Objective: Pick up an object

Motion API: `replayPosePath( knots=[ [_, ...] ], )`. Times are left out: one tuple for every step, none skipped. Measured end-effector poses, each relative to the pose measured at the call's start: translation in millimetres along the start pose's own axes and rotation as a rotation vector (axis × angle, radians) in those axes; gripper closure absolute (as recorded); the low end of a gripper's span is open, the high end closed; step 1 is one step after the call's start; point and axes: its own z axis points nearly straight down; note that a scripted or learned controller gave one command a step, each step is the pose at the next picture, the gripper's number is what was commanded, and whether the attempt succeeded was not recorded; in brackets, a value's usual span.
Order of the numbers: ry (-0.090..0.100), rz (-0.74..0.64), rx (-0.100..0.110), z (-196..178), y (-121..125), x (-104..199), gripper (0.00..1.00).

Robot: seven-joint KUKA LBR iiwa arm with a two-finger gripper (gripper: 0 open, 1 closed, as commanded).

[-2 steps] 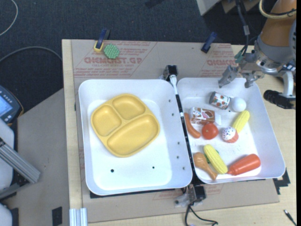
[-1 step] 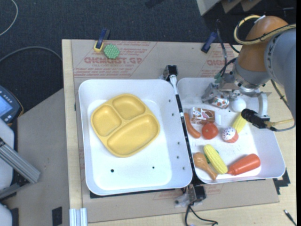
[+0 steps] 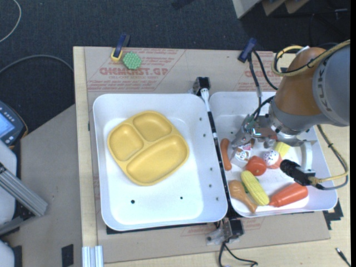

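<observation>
My gripper hangs low over the middle of the right bin, reaching in from the right under the grey arm with its orange band. Just below it lie a small white and pink toy and a red tomato. An orange sausage lies to its left by the bin's wall. Nearer the front are a corn cob, a tan drumstick-shaped piece and an orange carrot. A yellow piece and another white toy sit partly under the wrist.
The left bin holds a yellow divided plate. A green round pad and a blue and yellow clamp lie on the cardboard behind the bins. Another blue clamp stands at the back right.
</observation>
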Motion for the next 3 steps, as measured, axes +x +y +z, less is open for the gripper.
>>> replayPosePath(
  knots=[
    [0.002,-0.007,-0.008,-71.8,-46.7,78.4,0.00],
    [-0.003,0.001,-0.006,-78.5,-46.3,73.3,1.00],
    [0.001,-0.009,-0.018,-187.8,-75.1,140.0,1.00]
  ],
)
